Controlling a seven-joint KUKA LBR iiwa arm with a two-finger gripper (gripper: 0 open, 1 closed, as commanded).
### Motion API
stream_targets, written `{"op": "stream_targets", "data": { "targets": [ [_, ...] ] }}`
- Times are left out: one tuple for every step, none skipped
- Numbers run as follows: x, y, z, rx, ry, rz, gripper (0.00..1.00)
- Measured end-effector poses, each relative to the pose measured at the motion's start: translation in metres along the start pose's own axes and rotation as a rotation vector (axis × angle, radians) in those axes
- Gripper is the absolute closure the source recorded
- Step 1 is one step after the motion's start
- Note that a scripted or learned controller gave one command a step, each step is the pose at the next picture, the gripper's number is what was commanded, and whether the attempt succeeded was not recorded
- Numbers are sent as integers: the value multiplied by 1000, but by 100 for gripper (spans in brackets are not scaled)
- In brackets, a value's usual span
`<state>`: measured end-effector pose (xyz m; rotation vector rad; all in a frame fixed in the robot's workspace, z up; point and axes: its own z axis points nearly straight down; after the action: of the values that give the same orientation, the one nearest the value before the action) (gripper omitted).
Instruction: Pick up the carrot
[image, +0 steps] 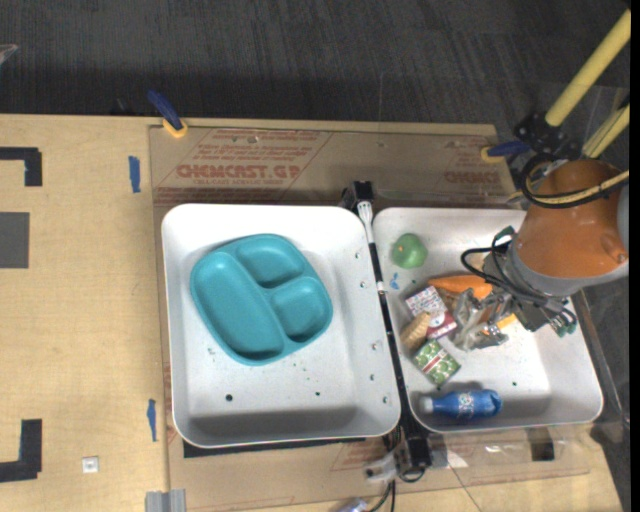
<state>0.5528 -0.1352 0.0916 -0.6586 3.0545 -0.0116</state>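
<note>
The carrot (462, 285) is an orange stick lying roughly level in the upper middle of the right bin (560, 385). Its right end runs under the arm's wrist. My gripper (482, 326) hangs low in that bin, just below and slightly right of the carrot, among the small packets. The grey arm with its orange band (570, 228) comes in from the right and covers the bin's upper right part. A small yellow-orange bit (507, 322) shows beside the gripper.
A green ball (408, 250) lies at the right bin's upper left. Small packets (425, 302) (437, 363) sit left of the gripper, and a blue bottle (462, 404) lies near the front wall. The left bin (200, 400) holds a teal divided plate (262, 297).
</note>
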Motion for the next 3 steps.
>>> {"op": "stream_targets", "data": {
  "targets": [
    [-67,32,-98,-7,-2,-168,100],
    [29,14,-4,-7,2,-223,100],
    [-46,49,-123,-4,-6,-247,100]
  ]
}}
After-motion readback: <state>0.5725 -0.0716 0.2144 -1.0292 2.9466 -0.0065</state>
